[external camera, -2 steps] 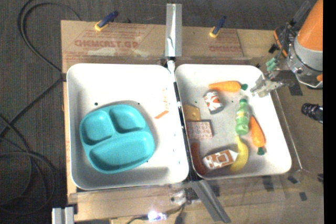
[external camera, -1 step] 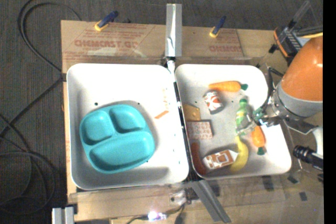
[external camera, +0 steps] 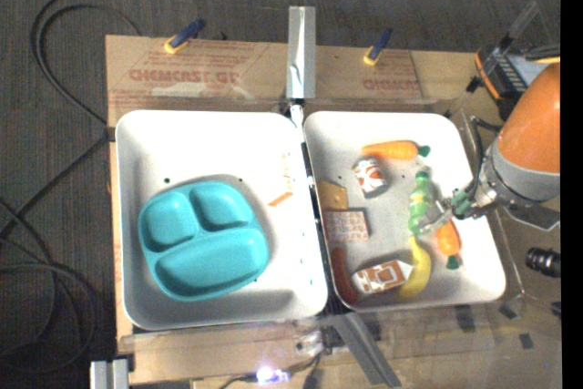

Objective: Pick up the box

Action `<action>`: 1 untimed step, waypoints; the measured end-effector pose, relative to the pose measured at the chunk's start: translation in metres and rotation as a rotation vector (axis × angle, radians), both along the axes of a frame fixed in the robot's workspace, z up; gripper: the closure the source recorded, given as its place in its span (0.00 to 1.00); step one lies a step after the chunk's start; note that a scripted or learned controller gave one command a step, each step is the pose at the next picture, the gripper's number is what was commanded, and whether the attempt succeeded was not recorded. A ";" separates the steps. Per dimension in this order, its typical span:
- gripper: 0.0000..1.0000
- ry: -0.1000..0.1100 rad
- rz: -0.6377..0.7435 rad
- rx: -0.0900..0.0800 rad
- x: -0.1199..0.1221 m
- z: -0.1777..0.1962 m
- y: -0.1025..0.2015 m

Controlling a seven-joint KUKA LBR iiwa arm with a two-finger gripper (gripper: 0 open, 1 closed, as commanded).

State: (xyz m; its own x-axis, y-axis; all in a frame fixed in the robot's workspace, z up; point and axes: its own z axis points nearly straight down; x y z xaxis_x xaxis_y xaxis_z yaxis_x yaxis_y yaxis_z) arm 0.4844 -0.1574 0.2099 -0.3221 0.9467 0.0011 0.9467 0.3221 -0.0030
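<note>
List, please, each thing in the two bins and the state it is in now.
Teal tray: flat in left bin.
Carrot: lying in right bin.
Banana: lying beside carton.
Carton box: on its side.
Small white box: tilted, untouched.
Green bottle: lying down.
End effector: low beside bottle.

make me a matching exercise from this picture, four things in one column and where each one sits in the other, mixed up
Things:
1. turquoise plastic divided plate
2. orange toy carrot with a green top
3. yellow toy banana
4. small white and brown carton box

Places:
A. far side of the right white bin
B. near edge of the right bin, just left of the banana
C. left white bin
D. near right part of the right bin, below the green bottle

Pairs: 1-C, 2-A, 3-D, 4-B
</note>
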 end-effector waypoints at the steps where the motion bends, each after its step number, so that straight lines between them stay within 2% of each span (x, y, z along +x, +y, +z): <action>1: 1.00 -0.004 0.075 -0.001 0.002 0.123 0.034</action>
State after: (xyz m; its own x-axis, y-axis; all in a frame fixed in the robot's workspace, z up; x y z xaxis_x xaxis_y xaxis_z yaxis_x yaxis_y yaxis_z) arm 0.4864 -0.1236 0.3327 -0.3919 0.9200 -0.0014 0.9200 0.3919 -0.0002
